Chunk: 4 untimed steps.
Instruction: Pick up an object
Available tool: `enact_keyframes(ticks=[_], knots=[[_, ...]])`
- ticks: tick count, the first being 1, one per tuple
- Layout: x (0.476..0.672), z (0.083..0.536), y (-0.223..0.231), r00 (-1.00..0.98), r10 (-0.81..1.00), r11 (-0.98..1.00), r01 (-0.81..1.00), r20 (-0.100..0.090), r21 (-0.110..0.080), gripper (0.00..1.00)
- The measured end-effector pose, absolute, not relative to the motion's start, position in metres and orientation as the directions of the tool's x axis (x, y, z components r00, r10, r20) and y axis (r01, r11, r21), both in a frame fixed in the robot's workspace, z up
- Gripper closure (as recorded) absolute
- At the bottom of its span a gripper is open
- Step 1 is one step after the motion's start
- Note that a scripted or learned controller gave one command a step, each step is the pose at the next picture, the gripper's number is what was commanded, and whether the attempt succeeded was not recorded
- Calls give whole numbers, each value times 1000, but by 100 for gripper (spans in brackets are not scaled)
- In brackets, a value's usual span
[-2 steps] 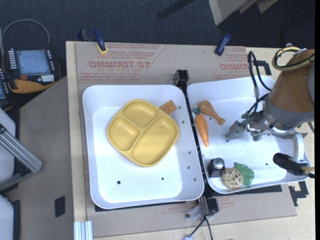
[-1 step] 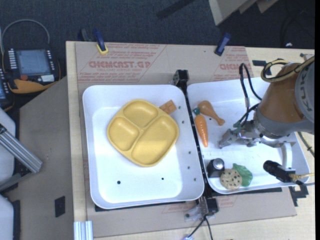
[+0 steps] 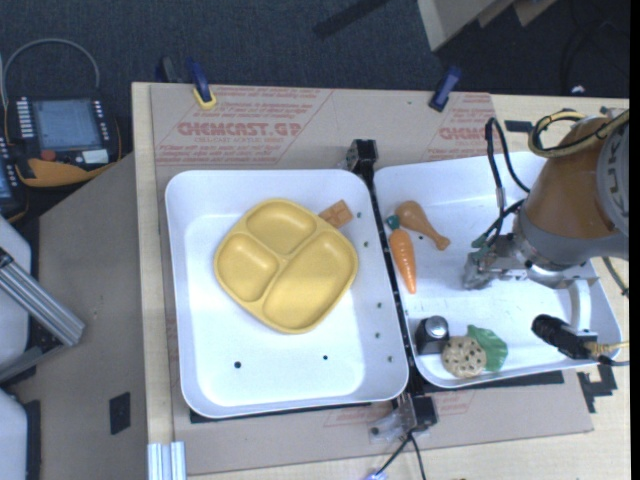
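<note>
The desk [image 3: 150,268] carries two shallow white bins side by side, their inner rims meeting along a dark central divider.

Left bin [image 3: 190,298]: a yellow divided plate [image 3: 286,265] occupies the upper middle, tilted diagonally. A small brown block [image 3: 336,213] lies at the plate's upper right edge, touching or just beside it. The lower half of this bin floor and a strip along its left wall are bare.

Right bin [image 3: 450,183]: an orange carrot [image 3: 402,256] lies lengthwise just beside the left wall, pointing toward the near edge. A tan drumstick-shaped piece [image 3: 420,223] lies just above and right of the carrot, its end near the carrot's top. In the near left corner sits a small dark and silver object [image 3: 433,332], with a round cookie [image 3: 464,356] just beside it and a green item [image 3: 489,344] touching the cookie's right side. All three sit close to the near rim.

The arm [image 3: 575,198] enters from the right, its orange section over the right part of the right bin. The tool [image 3: 487,268] is low over the bin's middle floor, well apart from the carrot and from the cookie group. Whether the tool is released or clenched cannot be determined; nothing is seen in its grip. Bare floor lies between the tool and the carrot, and along the far wall of the right bin.
</note>
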<state>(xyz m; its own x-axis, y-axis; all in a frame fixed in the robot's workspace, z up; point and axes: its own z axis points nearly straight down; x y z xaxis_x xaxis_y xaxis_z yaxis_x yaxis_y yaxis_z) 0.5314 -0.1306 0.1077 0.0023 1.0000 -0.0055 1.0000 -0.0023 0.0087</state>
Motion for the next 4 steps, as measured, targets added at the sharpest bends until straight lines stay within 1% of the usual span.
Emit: enact_keyframes(ticks=[1, 2, 3, 4], knots=[[527, 164, -123, -2, 1000, 2, 1000, -2, 7, 100], [524, 207, -124, -1, 1000, 1, 1000, -2, 6, 100], [524, 200, -124, 0, 1000, 0, 1000, 0, -1, 100], [540, 196, -68, -6, 1000, 6, 1000, 1, 2, 100]])
